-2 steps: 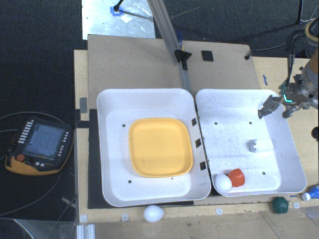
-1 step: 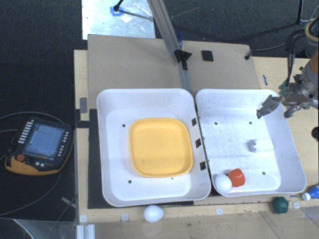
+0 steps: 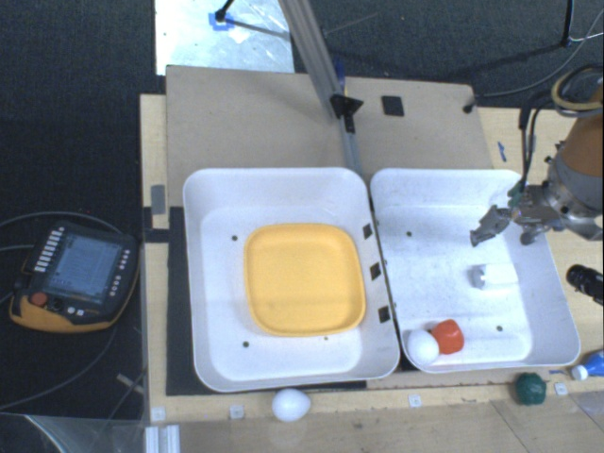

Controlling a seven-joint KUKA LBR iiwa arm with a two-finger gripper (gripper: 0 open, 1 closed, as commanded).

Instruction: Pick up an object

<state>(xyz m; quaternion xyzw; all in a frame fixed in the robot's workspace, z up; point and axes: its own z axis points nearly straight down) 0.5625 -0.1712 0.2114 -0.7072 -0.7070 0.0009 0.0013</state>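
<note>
In the right bin (image 3: pixel 538 347) a small grey piece (image 3: pixel 478 275) lies near the middle. An orange cup-like object (image 3: pixel 448 336) and a white ball (image 3: pixel 422 346) sit together at the front left corner. My gripper (image 3: pixel 508 231) hovers over the bin's right rear part, up and to the right of the grey piece. It is open, its two fingers spread with nothing between them. The left bin (image 3: pixel 212 347) holds a square yellow plate (image 3: pixel 305 277).
A white egg-shaped object (image 3: pixel 291 404) lies on the bench in front of the left bin. A dark green object (image 3: pixel 529 388) and a blue item (image 3: pixel 590 368) sit off the right bin's front right corner. A teach pendant (image 3: pixel 74 276) rests at far left.
</note>
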